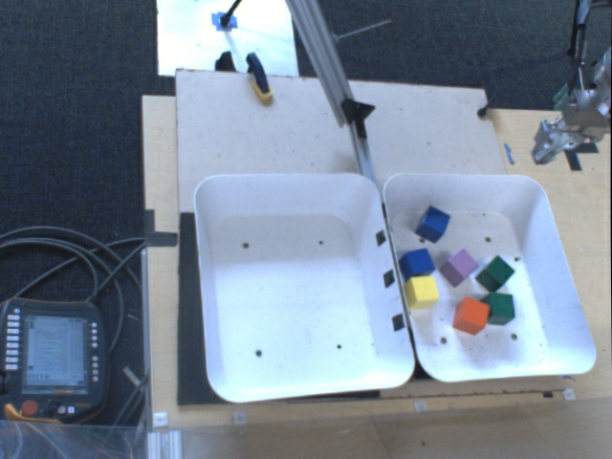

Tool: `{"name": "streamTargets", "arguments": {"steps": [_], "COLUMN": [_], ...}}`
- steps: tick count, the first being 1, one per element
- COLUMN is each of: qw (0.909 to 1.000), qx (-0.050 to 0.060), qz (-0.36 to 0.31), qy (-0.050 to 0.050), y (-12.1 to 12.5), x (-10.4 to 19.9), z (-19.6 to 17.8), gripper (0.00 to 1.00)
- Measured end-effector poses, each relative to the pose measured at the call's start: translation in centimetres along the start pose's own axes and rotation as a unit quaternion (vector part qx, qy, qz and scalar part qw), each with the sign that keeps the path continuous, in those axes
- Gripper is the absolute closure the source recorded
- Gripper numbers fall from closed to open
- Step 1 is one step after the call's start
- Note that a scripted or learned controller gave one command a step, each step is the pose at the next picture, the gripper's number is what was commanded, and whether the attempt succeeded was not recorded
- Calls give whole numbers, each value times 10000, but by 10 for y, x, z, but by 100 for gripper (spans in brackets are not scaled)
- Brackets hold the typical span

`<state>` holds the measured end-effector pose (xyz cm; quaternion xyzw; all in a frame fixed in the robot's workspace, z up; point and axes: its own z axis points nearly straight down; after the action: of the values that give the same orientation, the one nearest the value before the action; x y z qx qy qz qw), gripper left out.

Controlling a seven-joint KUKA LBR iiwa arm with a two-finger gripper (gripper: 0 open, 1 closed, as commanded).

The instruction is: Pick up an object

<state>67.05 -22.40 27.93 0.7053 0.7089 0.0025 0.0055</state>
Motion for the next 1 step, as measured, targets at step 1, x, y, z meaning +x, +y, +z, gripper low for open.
{"name": "streamTargets", "arguments": {"steps": [1], "qw": [10000], "qx": [27], "qz": [1], "qy": [10], "y": [1], "x": [0], "z": [-15], "gripper": [100]}}
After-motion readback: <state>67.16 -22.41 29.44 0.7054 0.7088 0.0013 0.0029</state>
